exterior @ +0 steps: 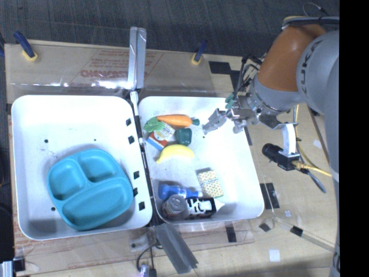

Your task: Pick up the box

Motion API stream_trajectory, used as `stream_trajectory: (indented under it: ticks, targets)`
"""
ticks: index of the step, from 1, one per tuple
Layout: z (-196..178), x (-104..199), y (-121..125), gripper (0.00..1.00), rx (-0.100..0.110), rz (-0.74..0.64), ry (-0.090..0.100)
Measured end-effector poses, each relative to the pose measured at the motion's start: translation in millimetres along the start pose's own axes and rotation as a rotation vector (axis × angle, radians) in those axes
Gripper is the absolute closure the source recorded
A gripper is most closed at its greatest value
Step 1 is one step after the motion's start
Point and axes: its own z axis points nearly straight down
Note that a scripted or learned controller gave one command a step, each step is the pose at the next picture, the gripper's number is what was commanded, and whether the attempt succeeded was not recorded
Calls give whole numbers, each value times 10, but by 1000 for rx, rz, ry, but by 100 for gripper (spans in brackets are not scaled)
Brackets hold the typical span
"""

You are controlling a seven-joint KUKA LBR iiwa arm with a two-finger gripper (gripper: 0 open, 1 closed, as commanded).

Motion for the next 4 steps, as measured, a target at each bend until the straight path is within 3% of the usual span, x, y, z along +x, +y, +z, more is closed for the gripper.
stream_trajectory:
  ticks: [1,2,3,4]
  targets:
    - [1129,-157,-552,0,1,25,0]
    - [1403,-366,-648,0,1,53,1]
    - [920,-369,-983,0,-1,-427,0]
    - [1378,-120,-613,0,-1,-405,0]
